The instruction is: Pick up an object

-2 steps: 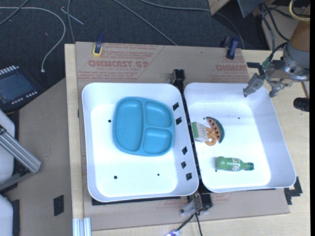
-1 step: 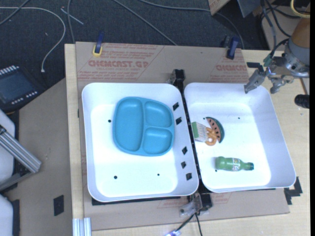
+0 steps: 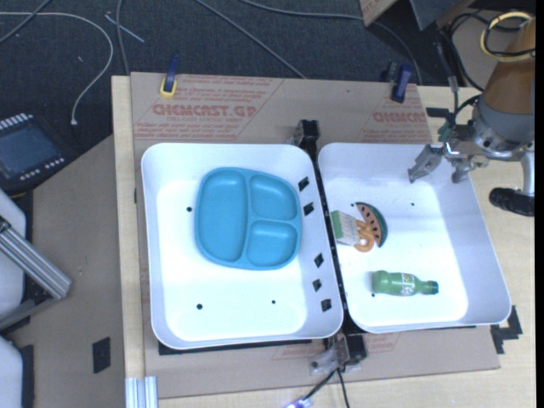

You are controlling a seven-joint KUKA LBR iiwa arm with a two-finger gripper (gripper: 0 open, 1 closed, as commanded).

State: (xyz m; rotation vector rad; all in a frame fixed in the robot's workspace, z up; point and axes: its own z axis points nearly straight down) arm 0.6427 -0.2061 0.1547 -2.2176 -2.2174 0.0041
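Bottle [image 3: 405, 284], green, lies flat in right bin [image 3: 476, 228]: prob. light, stiff, slick; grab across mid-body. Gripper [image 3: 444, 163] hangs apart near far rim, fingers spread, grasping nothing.

A pale wooden bench [image 3: 127, 228] topped with a printed brown cardboard sheet [image 3: 255, 100] carries two shallow white plastic bins, the left bin [image 3: 170, 313] and right bin [image 3: 484, 253], touching side by side.

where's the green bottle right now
The green bottle lies on its side in the right bin, near that bin's front edge, just below the small watermelon-slice toy and well away from the gripper.
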